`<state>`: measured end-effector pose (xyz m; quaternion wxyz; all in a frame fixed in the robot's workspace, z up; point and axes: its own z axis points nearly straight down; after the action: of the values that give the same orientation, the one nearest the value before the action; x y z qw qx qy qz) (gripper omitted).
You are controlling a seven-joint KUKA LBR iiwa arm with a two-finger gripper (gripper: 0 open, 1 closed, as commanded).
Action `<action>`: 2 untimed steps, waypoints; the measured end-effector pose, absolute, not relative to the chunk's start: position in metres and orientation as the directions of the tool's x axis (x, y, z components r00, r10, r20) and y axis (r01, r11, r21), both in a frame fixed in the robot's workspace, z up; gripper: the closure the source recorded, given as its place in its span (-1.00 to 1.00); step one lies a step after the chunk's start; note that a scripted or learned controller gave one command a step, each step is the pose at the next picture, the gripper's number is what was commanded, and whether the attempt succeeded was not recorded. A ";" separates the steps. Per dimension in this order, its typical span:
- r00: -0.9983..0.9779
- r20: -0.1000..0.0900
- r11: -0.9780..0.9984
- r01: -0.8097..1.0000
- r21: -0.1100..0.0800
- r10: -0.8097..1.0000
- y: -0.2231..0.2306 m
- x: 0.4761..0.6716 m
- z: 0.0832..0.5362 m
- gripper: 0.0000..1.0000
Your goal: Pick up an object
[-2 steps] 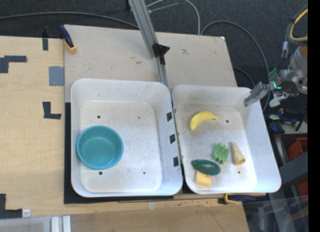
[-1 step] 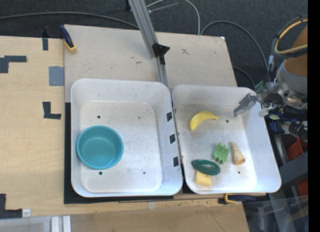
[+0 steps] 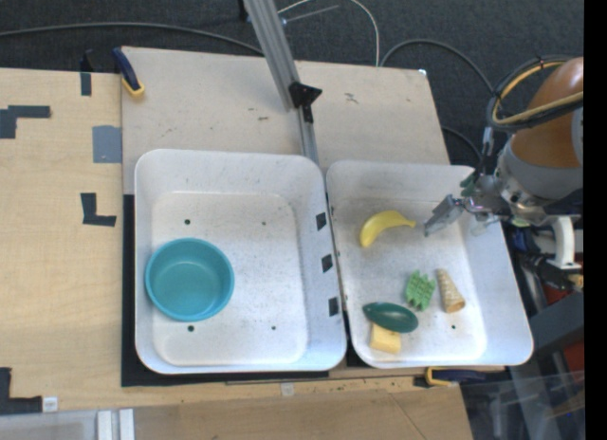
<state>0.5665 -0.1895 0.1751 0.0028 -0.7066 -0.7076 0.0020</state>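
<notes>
The right bin [image 3: 493, 334] holds a yellow banana [image 3: 384, 227] near its upper left. Lower down lie a green ridged toy [image 3: 419, 288], a tan cone [image 3: 450, 290], a dark green oval piece [image 3: 391, 316] and a yellow block [image 3: 385, 339]. My gripper [image 3: 438, 218] hangs over the right bin's upper right part, just right of the banana and apart from it. Nothing shows in its grasp.
A blue bowl [image 3: 190, 279] sits in the left bin [image 3: 228, 168] at its lower left. A grey pole [image 3: 275, 40] slants down to the ridge between the bins. Cables run behind the bench, and a clamp [image 3: 128, 70] sits at its far left corner.
</notes>
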 end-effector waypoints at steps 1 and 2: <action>-0.001 0.000 0.001 1.000 -0.006 1.000 -0.198 0.562 0.125 -1.00; -0.003 -0.001 0.003 1.000 -0.002 1.000 -0.197 0.563 0.138 1.00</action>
<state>0.5634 -0.1970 0.1385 0.0006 -0.7061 -0.7081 0.0011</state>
